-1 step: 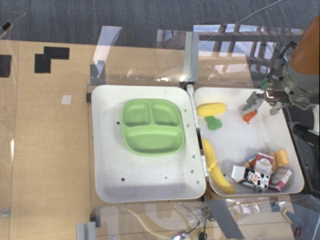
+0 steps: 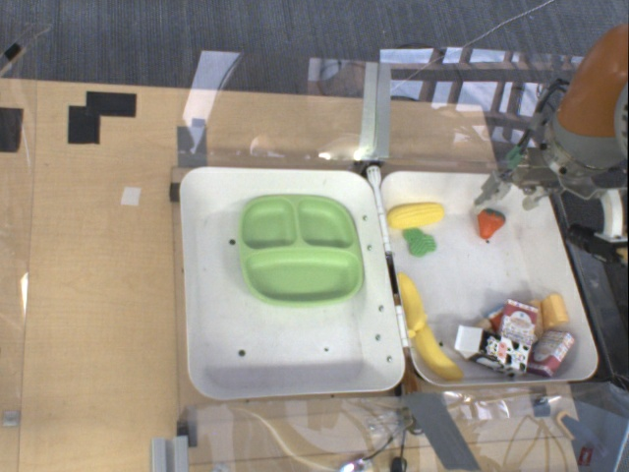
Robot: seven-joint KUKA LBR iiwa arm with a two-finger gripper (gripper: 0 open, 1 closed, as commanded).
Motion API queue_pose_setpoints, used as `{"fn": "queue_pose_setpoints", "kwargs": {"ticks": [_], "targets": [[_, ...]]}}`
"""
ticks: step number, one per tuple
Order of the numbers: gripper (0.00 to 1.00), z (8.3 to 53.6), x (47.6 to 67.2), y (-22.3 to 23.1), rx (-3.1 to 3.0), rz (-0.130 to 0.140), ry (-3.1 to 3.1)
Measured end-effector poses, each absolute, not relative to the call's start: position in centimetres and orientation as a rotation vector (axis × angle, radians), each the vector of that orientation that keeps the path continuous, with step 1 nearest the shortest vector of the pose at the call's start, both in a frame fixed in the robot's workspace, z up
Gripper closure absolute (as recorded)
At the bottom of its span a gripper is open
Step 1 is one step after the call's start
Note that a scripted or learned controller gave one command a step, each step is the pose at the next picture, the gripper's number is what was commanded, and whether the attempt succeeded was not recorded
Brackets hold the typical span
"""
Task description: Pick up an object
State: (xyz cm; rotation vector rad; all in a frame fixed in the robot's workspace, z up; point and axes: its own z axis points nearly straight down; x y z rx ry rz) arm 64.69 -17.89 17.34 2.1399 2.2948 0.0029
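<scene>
Cartons (image 2: 516, 340) and bananas (image 2: 425, 330) crowd the right bin's (image 2: 462, 264) near edge. My jaws (image 2: 510, 191) hang spread wide, holding nothing, just above the strawberry (image 2: 490, 223); corn (image 2: 415, 214) lies left.

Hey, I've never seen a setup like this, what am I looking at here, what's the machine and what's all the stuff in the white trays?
This is one camera looking down at a slant on a bench. The grey and orange robot arm reaches in from the right; its gripper hovers above a red toy strawberry, holding nothing. Two shallow white bins sit side by side. The left bin holds a green divided plate. The right bin holds toy food: a corn cob, a small green piece, a banana, and small cartons in the near corner.
</scene>
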Motion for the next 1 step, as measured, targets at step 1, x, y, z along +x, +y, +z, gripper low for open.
{"fn": "queue_pose_setpoints", "kwargs": {"ticks": [1], "targets": [[0.00,8.92,65.29,-20.51,1.926,0.008,2.469]]}}
